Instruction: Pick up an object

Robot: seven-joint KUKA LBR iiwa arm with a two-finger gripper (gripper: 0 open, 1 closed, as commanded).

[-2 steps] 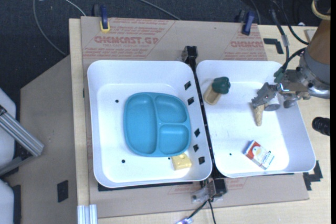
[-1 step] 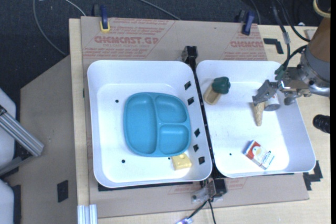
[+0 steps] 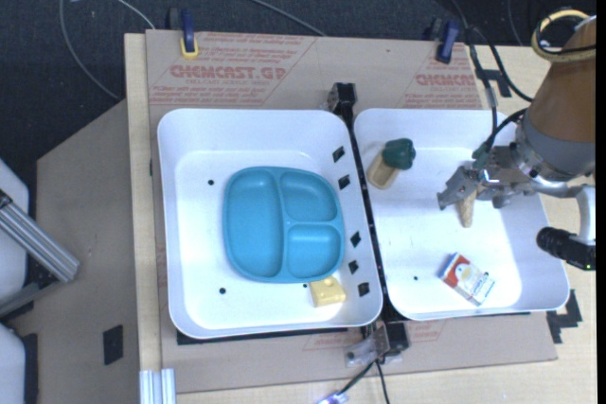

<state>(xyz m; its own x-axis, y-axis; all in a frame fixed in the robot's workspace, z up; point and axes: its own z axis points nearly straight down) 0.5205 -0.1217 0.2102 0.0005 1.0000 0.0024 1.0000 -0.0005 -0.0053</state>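
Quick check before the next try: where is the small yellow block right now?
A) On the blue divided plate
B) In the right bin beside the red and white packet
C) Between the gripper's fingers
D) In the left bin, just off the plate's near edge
D: the yellow block lies on the floor of the left bin, just below the blue divided plate and off its rim.

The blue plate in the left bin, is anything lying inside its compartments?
All three compartments of the blue plate look bare. A small yellow block sits on the left bin floor at the plate's near edge, beside it, not in it. Whatever is under the plate is covered.
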